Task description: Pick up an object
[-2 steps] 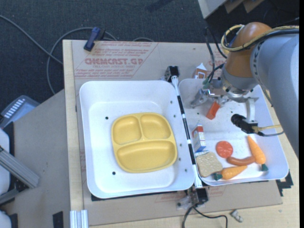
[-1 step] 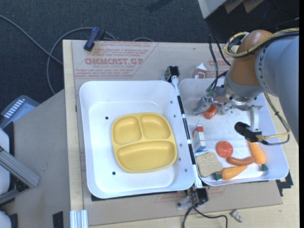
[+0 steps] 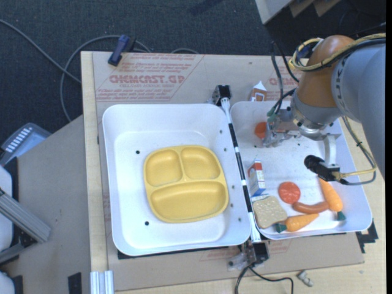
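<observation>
My gripper point(image 3: 274, 132) is low over the back left of the right bin point(image 3: 358, 210), reaching in from the right. A small red-orange object point(image 3: 261, 129) lies right at its left side, touching or nearly so. I cannot tell whether it is between the fingers. Toward the front of this bin lie a small red and white carton point(image 3: 256, 177), a slice of bread point(image 3: 269, 212), a red tomato point(image 3: 289, 192), a sausage point(image 3: 310, 207) and two carrots point(image 3: 331, 195) point(image 3: 299, 222).
The left bin point(image 3: 122, 164) holds a yellow divided plate point(image 3: 185, 182). A small white and orange carton point(image 3: 258, 94) stands just behind the right bin's back rim. A blue clip point(image 3: 119, 49) lies at the bench's back left.
</observation>
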Controlling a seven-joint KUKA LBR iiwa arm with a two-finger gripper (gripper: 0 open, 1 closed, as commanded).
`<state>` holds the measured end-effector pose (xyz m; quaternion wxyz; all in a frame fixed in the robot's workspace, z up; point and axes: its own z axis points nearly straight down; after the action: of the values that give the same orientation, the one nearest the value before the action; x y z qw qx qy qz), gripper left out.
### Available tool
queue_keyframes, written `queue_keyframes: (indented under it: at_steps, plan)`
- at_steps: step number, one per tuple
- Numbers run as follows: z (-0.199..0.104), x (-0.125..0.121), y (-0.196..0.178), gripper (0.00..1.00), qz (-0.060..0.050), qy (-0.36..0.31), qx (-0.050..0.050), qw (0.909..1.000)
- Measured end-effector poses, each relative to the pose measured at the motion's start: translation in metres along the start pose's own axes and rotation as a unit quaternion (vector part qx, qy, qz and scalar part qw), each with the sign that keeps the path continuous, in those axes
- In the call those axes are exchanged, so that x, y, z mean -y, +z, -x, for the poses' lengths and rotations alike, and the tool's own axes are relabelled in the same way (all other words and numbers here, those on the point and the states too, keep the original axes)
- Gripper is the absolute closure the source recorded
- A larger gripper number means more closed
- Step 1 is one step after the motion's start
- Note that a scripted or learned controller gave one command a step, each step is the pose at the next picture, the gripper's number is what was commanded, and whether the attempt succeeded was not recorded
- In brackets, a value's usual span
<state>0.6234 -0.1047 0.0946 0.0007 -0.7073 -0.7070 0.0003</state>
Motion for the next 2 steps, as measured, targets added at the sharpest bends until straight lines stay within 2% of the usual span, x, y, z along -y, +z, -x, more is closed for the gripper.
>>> queue_keyframes:
  at_steps: [1, 2]
  plan:
    - [0.000, 0.000, 0.000, 0.00, 0.000, 0.000, 0.000, 1.0000]
    - [-0.005, -0.036, 0.010, 0.00, 0.002, -0.001, 0.001, 1.0000]
